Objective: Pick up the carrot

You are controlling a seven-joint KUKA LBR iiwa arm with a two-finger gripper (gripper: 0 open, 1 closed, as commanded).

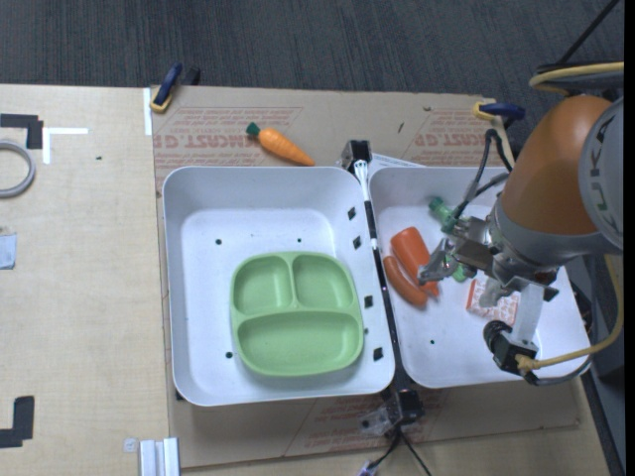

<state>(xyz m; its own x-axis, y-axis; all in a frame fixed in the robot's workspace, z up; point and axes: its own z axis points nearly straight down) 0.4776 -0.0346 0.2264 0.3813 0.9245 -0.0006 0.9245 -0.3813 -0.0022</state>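
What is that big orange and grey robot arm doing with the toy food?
The robot arm reaches in from the right over the right bin. Its end effector sits right by the red-orange pieces of toy food lying in that bin, next to a small packet. A carrot lies outside both bins, on the cardboard behind the left bin, nowhere near the arm. A green divided plate sits in the left bin.

I saw smooth, glossy plastic bins (198,296), a matt green plastic plate (296,315), brown corrugated cardboard (327,117) beneath, and a shiny orange wrist band (551,167).
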